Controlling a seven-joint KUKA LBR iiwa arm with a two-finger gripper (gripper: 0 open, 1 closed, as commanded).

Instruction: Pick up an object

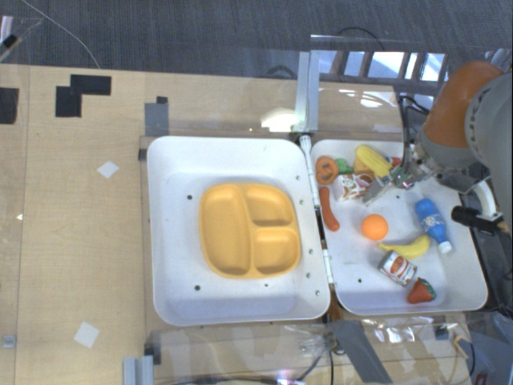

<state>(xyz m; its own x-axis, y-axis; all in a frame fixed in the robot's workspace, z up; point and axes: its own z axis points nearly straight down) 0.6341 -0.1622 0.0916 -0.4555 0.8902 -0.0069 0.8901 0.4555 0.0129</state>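
Note:
The right bin (465,295) holds several small items: a yellow corn cob (371,160), a white and red packet (350,188), an orange ball (374,228), a banana (405,247), a blue bottle (430,221), a can (398,268), a strawberry (422,291) and a red sausage (327,212). My gripper (383,185) hangs low over the back of this bin. It is just right of the packet and just below the corn cob. The grey arm with its orange band (465,103) reaches in from the upper right.
The left bin (172,295) holds a yellow divided tray (248,229). An orange round toy (325,168) and a small green item (343,165) lie at the back left of the right bin. A metal post (307,95) stands behind the bins' shared wall.

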